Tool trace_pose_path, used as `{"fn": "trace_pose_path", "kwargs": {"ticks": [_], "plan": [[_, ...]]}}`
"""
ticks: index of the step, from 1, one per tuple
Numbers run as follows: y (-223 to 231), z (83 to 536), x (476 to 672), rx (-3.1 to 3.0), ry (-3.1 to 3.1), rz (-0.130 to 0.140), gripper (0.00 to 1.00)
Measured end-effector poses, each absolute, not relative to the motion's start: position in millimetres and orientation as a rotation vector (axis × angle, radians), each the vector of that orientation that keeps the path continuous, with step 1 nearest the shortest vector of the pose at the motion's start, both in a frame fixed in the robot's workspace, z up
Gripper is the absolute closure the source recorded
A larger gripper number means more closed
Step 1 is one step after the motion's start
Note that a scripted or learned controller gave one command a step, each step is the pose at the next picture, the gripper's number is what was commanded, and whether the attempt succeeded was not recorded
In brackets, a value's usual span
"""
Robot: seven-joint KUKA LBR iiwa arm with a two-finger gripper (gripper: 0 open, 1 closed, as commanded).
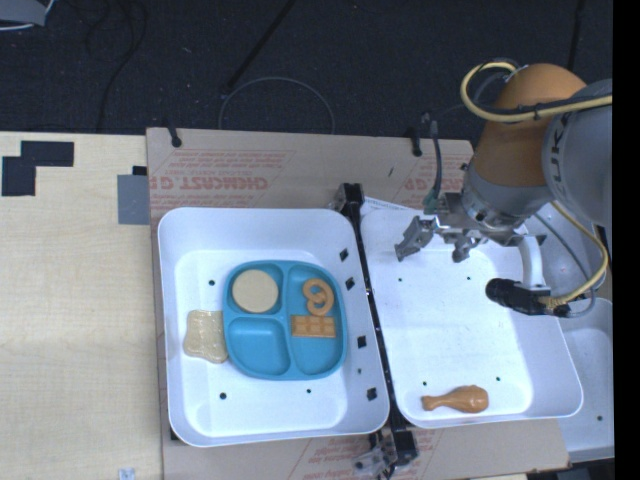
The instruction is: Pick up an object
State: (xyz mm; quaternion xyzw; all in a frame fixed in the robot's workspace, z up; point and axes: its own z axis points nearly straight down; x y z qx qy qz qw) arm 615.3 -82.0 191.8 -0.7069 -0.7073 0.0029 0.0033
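- Drumstick (455,400) lies flat near the 6 o'clock edge of the right bin (560,388); bone end toward 9 o'clock
- gripper (436,243) hangs at the bin's 12 o'clock end; fingers (411,242) spread apart, nothing between them; drumstick sits well apart, toward 6 o'clock of them
- left bin (190,238) holds a blue tray (262,350) with a round cracker (254,290), pretzel (318,295), waffle (313,326); bread slice (204,335) touches the tray's 9 o'clock side
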Motion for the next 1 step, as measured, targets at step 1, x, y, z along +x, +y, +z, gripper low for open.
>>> {"fn": "trace_pose_path", "kwargs": {"ticks": [1], "plan": [[-80.9,138.8,624.3,-2.217,-2.217,0.008,0.00]]}}
